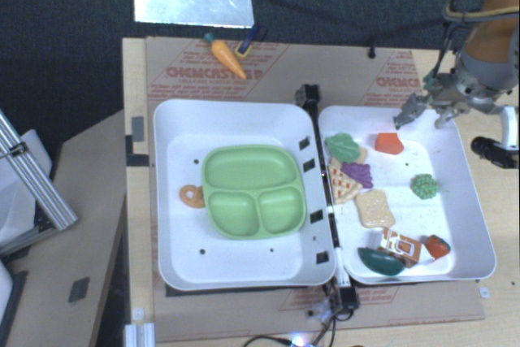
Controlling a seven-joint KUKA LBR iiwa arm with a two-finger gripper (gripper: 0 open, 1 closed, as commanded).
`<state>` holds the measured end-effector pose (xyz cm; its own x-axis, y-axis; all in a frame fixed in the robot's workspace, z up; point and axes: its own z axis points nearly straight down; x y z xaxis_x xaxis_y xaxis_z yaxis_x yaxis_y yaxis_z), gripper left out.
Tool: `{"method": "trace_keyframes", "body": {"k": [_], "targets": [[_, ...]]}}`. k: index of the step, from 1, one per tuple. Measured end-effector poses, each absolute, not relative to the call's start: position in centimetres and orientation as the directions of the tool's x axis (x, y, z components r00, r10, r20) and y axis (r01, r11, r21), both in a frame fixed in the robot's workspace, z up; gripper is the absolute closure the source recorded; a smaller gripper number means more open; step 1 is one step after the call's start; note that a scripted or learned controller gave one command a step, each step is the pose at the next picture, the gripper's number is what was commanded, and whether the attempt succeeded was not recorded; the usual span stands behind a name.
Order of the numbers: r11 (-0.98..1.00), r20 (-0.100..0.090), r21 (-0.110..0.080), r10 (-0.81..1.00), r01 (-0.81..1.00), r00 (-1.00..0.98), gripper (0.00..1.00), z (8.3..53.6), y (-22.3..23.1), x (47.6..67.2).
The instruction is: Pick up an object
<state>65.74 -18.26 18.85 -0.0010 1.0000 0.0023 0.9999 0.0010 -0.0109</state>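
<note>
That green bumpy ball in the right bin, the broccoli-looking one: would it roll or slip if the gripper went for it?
The green broccoli piece looks rounded, so a push would probably roll it a little. Its bumpy surface should help the fingers bite, so it seems unlikely to slip. It lies apart from other items in the right bin, leaving approach room for the gripper.

You have two bins side by side on the bench [97, 175]. The left bin [175, 126] holds a divided plate [252, 191] with a pretzel [192, 196] just left of it. The right bin [467, 215] holds scattered toy foods. Behind the bins lies a carrot [227, 58].
</note>
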Motion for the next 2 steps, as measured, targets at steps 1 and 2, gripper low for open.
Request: {"method": "trace_keyframes", "body": {"k": [1,2], "targets": [[0.003,0.000,0.002,1.000,1.000,-0.003,0.00,19.7,-18.2,66.1],[0.001,0.000,-0.002,1.000,1.000,-0.001,0.00,13.8,-18.9,65.8]]}}
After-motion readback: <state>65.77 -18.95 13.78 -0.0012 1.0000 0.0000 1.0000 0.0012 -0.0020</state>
